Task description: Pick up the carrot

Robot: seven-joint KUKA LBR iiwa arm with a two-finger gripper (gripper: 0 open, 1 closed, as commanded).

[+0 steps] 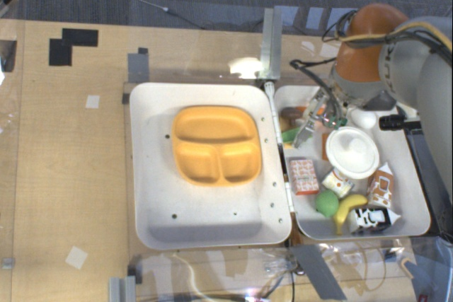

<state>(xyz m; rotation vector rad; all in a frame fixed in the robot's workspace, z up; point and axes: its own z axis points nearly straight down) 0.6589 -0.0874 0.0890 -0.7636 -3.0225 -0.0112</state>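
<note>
On the wooden desk [64, 173] stand two shallow white bins side by side. The left bin [163, 216] carries a yellow-orange divided tray [216, 143] with three compartments. The right bin [417, 212] is crowded: a white round container [352, 151], a small pink patterned box [304, 175], a green ball-like fruit [327, 204], a banana [348, 209], a brown and white carton [381, 186] and a black and white packet [369, 220]. The arm [396, 60] reaches in from the right, and its pincer [306, 132] hangs over the upper left part of the right bin, pointing down and to the left. Whether its fingers are apart or closed I cannot tell, and nothing is seen clearly between them. The carrot [312, 110] seems to be the small orange piece near the bin's upper left corner, just beside the pincer and partly hidden behind it; a green item [289, 135] lies just to the left.
</note>
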